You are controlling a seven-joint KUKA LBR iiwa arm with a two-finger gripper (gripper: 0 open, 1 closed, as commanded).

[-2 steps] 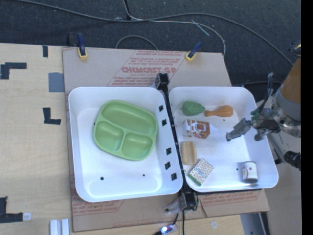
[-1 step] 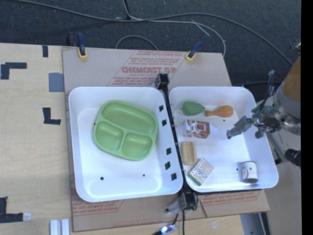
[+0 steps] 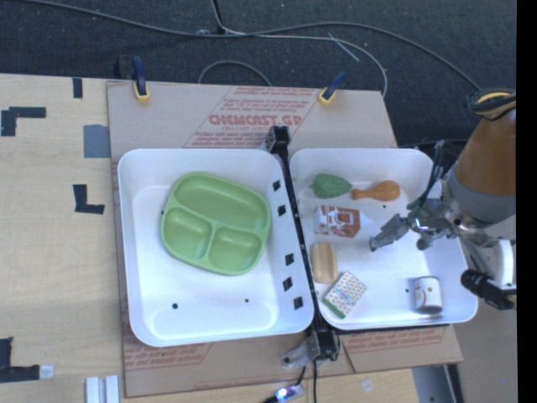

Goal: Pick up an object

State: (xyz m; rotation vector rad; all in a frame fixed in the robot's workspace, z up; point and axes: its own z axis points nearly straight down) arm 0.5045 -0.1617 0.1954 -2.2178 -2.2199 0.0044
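In the right bin [image 3: 436, 162], my gripper [image 3: 401, 242] hangs open over bare floor with nothing between its fingers. To its left lie a brown-and-white carton [image 3: 337, 220] and a tan bread piece [image 3: 325, 262]. Up and to the left of the gripper are a toy drumstick [image 3: 377, 192] and a green leafy piece [image 3: 332, 185]. A green-and-white packet [image 3: 345, 294] lies at the front, and a small can [image 3: 425, 294] sits front right, below the gripper.
The left bin [image 3: 138, 250] holds a green divided plate [image 3: 216, 222]. A black divider [image 3: 289, 225] with clips runs between the bins. The arm's grey and orange body [image 3: 487, 166] covers the right bin's right edge.
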